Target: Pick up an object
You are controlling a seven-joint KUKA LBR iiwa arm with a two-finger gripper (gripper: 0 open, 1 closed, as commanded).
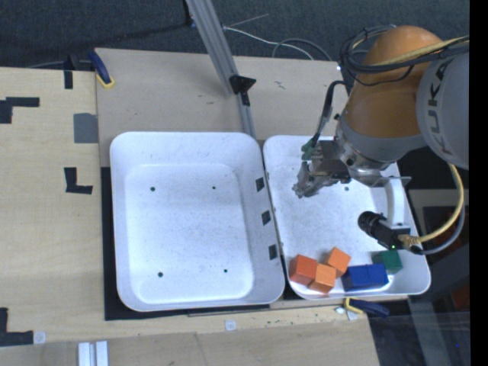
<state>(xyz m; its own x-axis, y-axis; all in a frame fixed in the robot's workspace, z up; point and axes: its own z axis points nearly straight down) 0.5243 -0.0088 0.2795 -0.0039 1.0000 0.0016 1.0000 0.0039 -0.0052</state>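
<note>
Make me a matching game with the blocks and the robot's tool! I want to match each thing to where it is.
Things:
1. blue block
2. green block
3. orange blocks
4. tool

Places:
A. above the right bin's middle
B. near edge of the right bin, left of the blue block
C. right bin's near right corner, behind the blue block
D. between the orange blocks and the green block

Pairs: 1-D, 2-C, 3-B, 4-A
</note>
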